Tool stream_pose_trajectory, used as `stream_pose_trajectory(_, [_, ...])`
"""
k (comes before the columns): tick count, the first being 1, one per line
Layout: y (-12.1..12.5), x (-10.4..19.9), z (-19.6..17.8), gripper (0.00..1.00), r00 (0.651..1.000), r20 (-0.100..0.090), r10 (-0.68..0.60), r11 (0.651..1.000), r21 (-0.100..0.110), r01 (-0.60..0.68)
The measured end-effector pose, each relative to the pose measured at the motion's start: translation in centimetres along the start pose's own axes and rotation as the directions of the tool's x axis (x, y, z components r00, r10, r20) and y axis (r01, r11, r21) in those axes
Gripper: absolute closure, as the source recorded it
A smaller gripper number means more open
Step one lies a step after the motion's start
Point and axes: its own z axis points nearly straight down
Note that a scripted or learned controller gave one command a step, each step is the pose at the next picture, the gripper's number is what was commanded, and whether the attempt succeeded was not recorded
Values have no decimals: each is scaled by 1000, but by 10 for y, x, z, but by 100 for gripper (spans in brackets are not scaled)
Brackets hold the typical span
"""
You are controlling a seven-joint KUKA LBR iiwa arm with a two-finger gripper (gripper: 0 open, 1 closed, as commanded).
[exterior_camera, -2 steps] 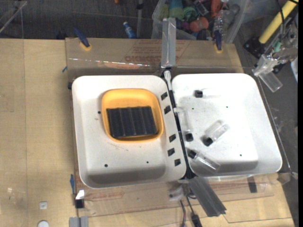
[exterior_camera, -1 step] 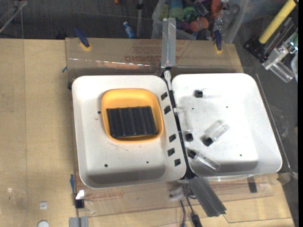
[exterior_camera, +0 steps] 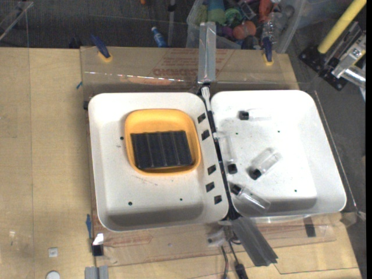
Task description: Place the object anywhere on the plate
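Black ribbed block (exterior_camera: pixel 161 150): lies flat on the plate (exterior_camera: pixel 160 115), left of frame centre, its ribs running up and down the frame. It covers most of the plate's floor, so the orange rim shows on all four sides.

Plate: a rounded square, resting in the left bin (exterior_camera: pixel 110 156), slightly above and right of that bin's middle, apart from its walls.

Right bin (exterior_camera: pixel 302 127): holds several small clear vials with dark caps.
- Largest vial (exterior_camera: pixel 264 162): lies tilted near the bin's middle, cap toward the lower left.
- Short vial (exterior_camera: pixel 246 116): lies near the bin's upper left.
- Third vial (exterior_camera: pixel 249 197): lies at the lower left corner, close to the divider (exterior_camera: pixel 204 112).
- Fourth vial (exterior_camera: pixel 228 156): lies along the left wall, just beside the divider; its outline is faint.

Divider: a dark strip between the two bins, with a row of black tabs on its left side.

Desk (exterior_camera: pixel 40 156): pale wood, carrying both bins on a clear sheet held by two blue clamps (exterior_camera: pixel 103 51) along its upper edge.

Background: a clear tub (exterior_camera: pixel 244 7) of coloured toys at upper centre, and a yellow bar (exterior_camera: pixel 349 13) slanting at the upper right corner.

Hand: whether it is spread or pressed together cannot be told.
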Motion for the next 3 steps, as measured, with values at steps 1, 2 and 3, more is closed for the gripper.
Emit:
stream_pose_trajectory(1, [-3,3,-61,100,987,-1,-163,987,0,163])
stream_pose_trajectory(2, [-4,5,-61,100,945,-4,-326,945,0,326])
stream_pose_trajectory(3, [-6,6,-61,100,761,-3,-649,761,-3,649])
